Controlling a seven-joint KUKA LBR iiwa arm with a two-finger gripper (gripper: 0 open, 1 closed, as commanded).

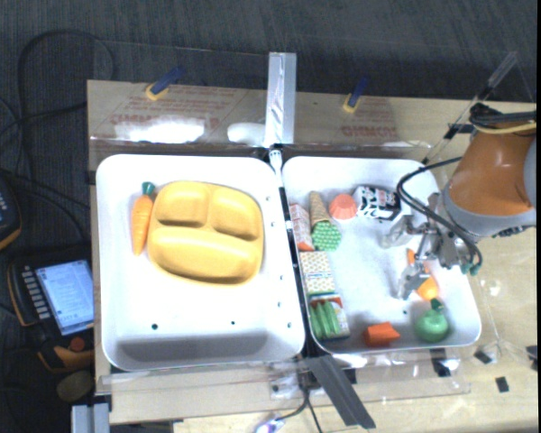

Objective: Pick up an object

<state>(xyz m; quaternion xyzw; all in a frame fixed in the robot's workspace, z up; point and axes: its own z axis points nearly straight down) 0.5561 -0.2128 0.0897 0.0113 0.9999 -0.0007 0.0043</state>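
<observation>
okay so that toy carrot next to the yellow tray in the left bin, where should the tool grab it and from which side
Probably mid-body on the carrot, coming from above. It lies flat and lengthwise, its right side close against the yellow tray, so fingers fit best across its narrow width.

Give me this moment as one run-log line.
arm: over right bin | hand: low by small orange piece, grasp unconfirmed | left bin: yellow tray, carrot

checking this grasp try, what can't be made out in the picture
Camera view:
- Gripper: fingers small and blurred over an orange piece; open, shut or holding cannot be told.
- Orange piece: partly hidden by the gripper; its kind is unclear.
- Black-and-white item: too small to identify.
- Boxes along the right bin's left wall: print too small to read.
- Arm: cut off by the right edge.
</observation>
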